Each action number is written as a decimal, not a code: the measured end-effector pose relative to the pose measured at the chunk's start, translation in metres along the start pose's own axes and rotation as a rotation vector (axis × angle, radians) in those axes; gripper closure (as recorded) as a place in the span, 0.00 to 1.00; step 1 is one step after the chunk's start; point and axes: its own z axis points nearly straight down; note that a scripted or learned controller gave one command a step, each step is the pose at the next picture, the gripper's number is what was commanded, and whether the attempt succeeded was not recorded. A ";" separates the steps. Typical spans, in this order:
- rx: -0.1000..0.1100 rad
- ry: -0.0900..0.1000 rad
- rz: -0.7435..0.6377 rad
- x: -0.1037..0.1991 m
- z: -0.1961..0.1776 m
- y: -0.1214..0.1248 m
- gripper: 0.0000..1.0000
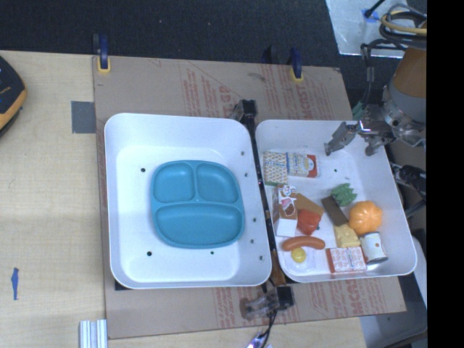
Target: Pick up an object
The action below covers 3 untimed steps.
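gripper (354, 139): fingers spread open, nothing between them, over right bin (406, 216) back edge | toy food — orange (365, 215), hot dog (303, 243), small can (374, 248) — lying in right bin, front half | blue divided plate (197, 202): centred in left bin (123, 194)

Two bins, left bin (116, 194) and right bin (406, 256): white plastic, smooth, faintly glossy. Divided plate (197, 202): blue plastic, smooth, satin sheen. Bench (43, 209): pale wood-look top, matt. Sheet under bins (188, 93): brown cardboard, matt, red print. Toy orange (365, 215): glossy, plastic-looking. Sausage (303, 243): shiny, smooth. Small boxes (288, 165): printed card. Can (374, 248): paper-like label, shiny rim. End effector (355, 140): grey metal, dull finish. Clamps at far edge (102, 51): blue and yellow plastic.
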 end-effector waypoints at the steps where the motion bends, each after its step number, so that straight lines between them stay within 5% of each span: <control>1: -0.007 -0.002 0.002 0.038 0.106 -0.055 0.00; 2: -0.006 -0.001 0.000 0.004 0.121 0.000 0.00; 3: 0.002 0.001 0.007 -0.053 0.063 -0.080 0.00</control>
